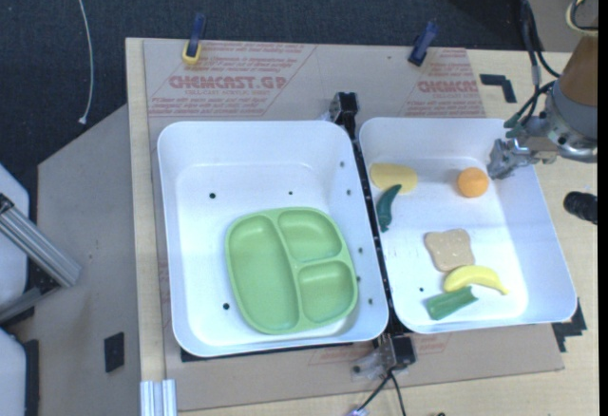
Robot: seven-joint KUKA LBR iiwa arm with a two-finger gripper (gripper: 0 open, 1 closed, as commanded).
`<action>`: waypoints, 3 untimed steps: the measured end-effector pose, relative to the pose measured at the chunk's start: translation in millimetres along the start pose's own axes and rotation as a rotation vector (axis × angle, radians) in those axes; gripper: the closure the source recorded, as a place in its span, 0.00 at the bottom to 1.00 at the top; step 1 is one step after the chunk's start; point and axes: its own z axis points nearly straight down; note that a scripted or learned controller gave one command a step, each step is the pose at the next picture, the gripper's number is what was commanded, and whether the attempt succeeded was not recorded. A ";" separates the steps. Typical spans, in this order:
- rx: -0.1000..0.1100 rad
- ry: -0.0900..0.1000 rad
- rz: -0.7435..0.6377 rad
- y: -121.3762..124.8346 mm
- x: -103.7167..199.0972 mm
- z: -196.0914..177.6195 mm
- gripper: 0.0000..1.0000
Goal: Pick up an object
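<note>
The right bin (541, 215) holds several toy foods. An orange ball (472, 182) lies near its far right side. A pale yellow piece (393, 177) and a dark green pepper (387, 207) sit by the left wall. A slice of toast (448, 249), a banana (475, 279) and a green stick-shaped piece (450, 303) lie toward the front. My gripper (506, 158) hangs over the bin's far right edge, just right of and behind the orange ball, with nothing seen in it.
The left bin (190, 167) holds a green divided plate (290, 267). Black clamps (344, 105) join the bins at the middle. Two clips (194, 48) (423, 44) pin the cardboard sheet at the back.
</note>
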 end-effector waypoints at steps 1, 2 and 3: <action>0.001 0.001 0.000 1.3 -0.4 -27.0 1.00; 0.009 0.006 -0.005 1.8 56.0 -20.8 1.00; 0.008 0.007 -0.006 4.4 119.7 -26.8 1.00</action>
